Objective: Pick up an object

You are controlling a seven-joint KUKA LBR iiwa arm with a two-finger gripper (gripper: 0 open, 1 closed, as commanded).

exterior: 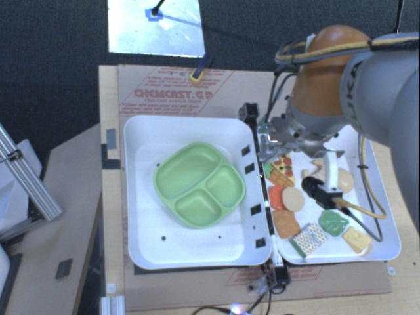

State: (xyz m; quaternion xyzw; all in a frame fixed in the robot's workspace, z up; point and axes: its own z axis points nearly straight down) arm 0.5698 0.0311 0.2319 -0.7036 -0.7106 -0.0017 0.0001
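My gripper hangs under the orange-banded wrist, low over the far left part of the right bin, close to the wall between the bins. Just in front of it lies a pizza slice toy. Nearer the camera are a red round piece, a beige round cookie and an orange-brown piece. A green leafy toy, a yellow cheese block and a small striped packet lie along the bin's front. I see nothing between the fingers.
The left bin holds a light green divided plate. A pale beige piece lies at the right bin's middle right. The grey arm covers the back of the right bin. A silver sheet lies beyond the bench.
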